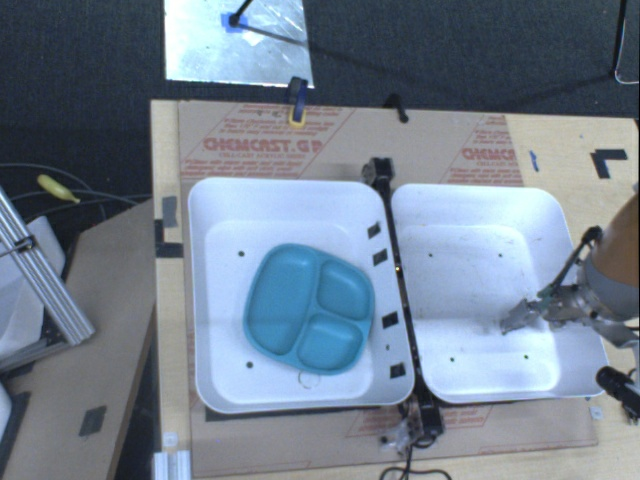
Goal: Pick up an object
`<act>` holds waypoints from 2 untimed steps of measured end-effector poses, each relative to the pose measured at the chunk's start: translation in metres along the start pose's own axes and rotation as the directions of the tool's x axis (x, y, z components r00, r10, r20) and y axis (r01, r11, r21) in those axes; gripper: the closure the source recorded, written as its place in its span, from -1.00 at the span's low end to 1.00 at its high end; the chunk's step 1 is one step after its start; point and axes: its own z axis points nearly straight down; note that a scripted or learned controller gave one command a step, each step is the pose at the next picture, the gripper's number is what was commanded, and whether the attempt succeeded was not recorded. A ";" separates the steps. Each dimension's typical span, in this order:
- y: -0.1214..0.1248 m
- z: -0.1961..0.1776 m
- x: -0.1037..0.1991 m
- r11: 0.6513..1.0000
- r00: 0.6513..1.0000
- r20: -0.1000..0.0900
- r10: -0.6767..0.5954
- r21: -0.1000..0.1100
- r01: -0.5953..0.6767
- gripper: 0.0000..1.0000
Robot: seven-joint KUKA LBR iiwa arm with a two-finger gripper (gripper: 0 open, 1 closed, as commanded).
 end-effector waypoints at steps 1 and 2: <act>-0.001 0.010 0.000 1.000 1.000 -0.001 0.002 0.003 -0.002 -1.00; 0.000 -0.002 0.000 1.000 1.000 0.000 0.001 0.001 -0.001 -1.00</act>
